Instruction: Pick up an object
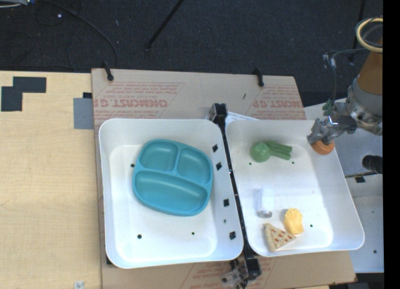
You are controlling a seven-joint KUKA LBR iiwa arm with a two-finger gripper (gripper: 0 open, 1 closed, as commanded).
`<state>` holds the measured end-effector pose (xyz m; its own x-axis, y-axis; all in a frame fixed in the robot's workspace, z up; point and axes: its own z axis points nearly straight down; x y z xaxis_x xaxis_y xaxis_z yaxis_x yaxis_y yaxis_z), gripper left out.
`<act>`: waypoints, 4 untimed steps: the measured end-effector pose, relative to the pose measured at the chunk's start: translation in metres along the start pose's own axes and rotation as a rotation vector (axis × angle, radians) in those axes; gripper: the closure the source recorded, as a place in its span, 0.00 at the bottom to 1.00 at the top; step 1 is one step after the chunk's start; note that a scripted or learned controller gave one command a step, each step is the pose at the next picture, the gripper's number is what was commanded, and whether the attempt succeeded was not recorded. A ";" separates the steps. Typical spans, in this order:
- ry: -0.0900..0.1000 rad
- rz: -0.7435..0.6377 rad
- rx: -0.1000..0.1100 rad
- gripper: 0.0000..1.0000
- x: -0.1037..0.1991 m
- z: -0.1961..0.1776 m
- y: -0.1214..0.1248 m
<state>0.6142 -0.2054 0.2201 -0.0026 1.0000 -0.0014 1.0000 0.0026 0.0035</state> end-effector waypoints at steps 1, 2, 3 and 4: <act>0.004 -0.002 0.008 1.00 0.051 0.010 -0.009; 0.004 -0.001 0.008 1.00 0.100 -0.002 -0.019; 0.004 -0.002 0.009 1.00 0.145 0.004 -0.025; 0.004 -0.003 0.008 1.00 0.203 -0.006 -0.033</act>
<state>0.5805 -0.0029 0.2260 -0.0054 1.0000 0.0024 1.0000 0.0054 -0.0047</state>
